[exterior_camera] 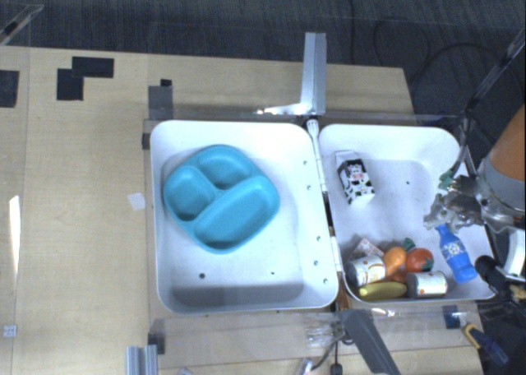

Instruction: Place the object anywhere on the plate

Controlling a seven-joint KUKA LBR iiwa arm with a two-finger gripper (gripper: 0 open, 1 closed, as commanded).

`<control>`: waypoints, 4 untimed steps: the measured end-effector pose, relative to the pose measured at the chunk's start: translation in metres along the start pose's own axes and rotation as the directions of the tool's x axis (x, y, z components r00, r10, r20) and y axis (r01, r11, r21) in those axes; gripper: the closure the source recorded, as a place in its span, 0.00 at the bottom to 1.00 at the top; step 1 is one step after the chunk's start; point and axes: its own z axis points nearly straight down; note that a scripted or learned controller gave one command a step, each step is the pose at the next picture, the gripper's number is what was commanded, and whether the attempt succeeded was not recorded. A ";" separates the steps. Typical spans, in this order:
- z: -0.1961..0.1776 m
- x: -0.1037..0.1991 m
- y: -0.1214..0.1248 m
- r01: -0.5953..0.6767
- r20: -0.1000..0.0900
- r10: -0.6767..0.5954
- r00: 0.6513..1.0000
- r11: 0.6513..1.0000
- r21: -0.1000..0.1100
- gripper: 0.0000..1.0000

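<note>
A blue divided plate [220, 196] lies in the left white bin [238, 291], toward its upper left. At the right edge of the right bin [403, 151] my gripper [446, 210] hangs just above a blue bottle [456, 255], whose top end sits right under the gripper. From this angle I cannot make out whether the bottle is gripped. A small white carton with black cow spots [355, 180] lies alone in the upper left of the right bin.
Along the right bin's front edge lie a can [367, 270], an orange [394, 260], a tomato [419, 259], a banana [383, 289] and a second can [429, 284]. A metal post [315, 73] stands behind the wall between the bins.
</note>
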 end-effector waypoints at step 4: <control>0.056 0.014 0.103 -0.090 0.001 0.090 0.996 0.996 0.000 0.00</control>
